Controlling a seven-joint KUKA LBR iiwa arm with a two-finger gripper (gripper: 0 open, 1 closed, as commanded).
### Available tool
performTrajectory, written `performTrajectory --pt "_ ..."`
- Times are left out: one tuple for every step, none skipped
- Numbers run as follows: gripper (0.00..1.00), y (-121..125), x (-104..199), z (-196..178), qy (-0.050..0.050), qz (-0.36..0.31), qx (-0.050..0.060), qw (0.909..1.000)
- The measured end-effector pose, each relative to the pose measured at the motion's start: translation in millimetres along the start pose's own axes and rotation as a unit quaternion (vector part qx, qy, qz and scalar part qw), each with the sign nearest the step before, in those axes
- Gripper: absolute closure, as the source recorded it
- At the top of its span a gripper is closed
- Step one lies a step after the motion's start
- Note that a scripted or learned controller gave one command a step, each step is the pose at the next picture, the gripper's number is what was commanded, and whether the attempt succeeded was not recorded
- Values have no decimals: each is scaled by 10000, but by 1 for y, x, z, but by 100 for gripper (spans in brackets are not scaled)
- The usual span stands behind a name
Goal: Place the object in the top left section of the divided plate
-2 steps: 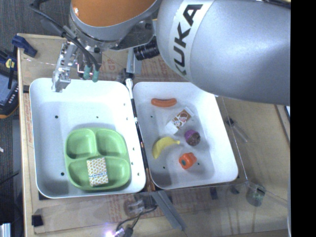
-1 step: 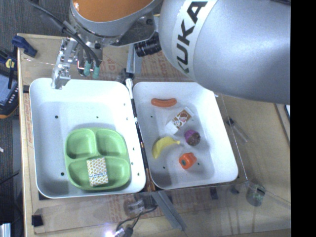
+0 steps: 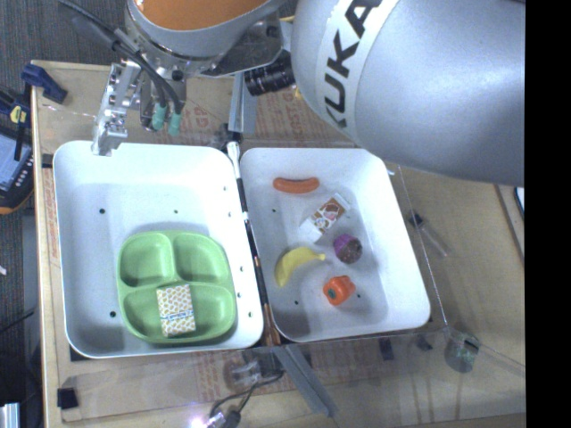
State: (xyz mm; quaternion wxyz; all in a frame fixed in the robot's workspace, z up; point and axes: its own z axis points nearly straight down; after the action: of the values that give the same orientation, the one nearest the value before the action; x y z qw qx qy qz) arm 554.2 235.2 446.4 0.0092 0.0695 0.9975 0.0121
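a pale wooden bench (image 3: 500, 275) carries two shallow white bins side by side, their inner rims touching. the left bin (image 3: 80, 239) sits toward the bench's left edge, the right bin (image 3: 401, 239) just beside it. a blue clamp (image 3: 40, 80) grips the bench's far left corner, and a small grey round fitting (image 3: 461, 353) rests near the right bin's near corner.

One fixed camera sits high above the table (image 3: 375, 390), looking down at a slant. Both white bins lie side by side mid-frame, fairly near, while the grey arm (image 3: 419, 61) looms large across the top, much closer to the lens.
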Motion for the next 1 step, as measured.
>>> performTrajectory --pt "100 2 0 -11 -11 -22 -18 10000"
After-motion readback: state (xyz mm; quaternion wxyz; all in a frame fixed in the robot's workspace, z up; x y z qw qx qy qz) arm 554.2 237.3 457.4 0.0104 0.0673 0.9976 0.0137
